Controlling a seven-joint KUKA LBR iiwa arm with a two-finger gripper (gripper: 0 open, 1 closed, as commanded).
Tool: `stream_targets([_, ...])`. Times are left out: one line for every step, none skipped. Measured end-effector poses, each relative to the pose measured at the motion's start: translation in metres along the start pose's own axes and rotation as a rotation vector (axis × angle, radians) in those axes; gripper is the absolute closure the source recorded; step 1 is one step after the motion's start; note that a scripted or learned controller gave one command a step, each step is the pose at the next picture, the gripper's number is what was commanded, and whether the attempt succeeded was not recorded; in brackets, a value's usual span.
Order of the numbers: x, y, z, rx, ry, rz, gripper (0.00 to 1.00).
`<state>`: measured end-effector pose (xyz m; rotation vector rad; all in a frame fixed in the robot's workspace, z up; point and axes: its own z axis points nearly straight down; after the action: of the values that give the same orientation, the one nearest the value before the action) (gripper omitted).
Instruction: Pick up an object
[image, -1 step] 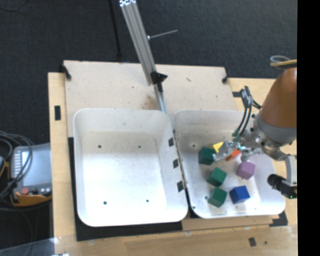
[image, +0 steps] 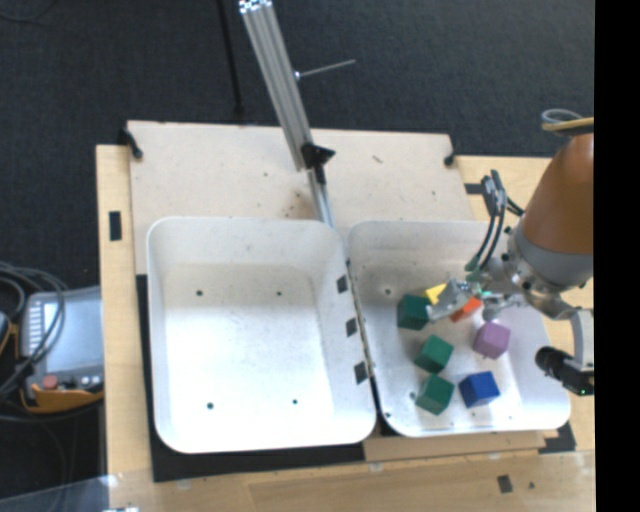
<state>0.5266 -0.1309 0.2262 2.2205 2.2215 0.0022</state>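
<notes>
From the overhead camera, the arm (image: 560, 215) is reaching in over the right bin (image: 400, 245), and its gripper (image: 462, 300) is hanging low among a cluster of small pieces. How far the fingers are spread, and whether anything is sitting between them, cannot be told here: the tips are blurring into the clutter.

Just beside the tips, on the side away from the arm, a green block (image: 412, 312) is lying, with a small yellow piece (image: 436, 293) touching it above. An orange piece (image: 466, 310) is sitting right against the fingers. Toward the near rim from the tips, a purple block (image: 491, 340) is resting close by, then a second green block (image: 435, 353), a third green block (image: 434, 394) and a blue block (image: 479, 388) farther off. The left bin (image: 250, 240) is lying well away from the fingers.

Any of these is serving as the thing to lift. They are looking like light, stiff little cubes, unlikely to crush; their flat faces are probably offering the best hold, taken on two opposite sides. The first green block is seeming the handiest, though the yellow piece is crowding one face and may get nudged.
</notes>
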Motion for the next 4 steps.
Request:
stream_targets([-0.004, -0.004, 0.043, 0.005, -0.001, 0.002, 0.00])
stream_targets([-0.008, -0.004, 0.106, 0.007, -0.001, 0.002, 0.00])
stream_targets([-0.009, -0.003, 0.129, 0.000, -0.003, 0.002, 0.00])
stream_targets([-0.010, -0.002, 0.117, -0.004, -0.001, 0.010, 1.00])
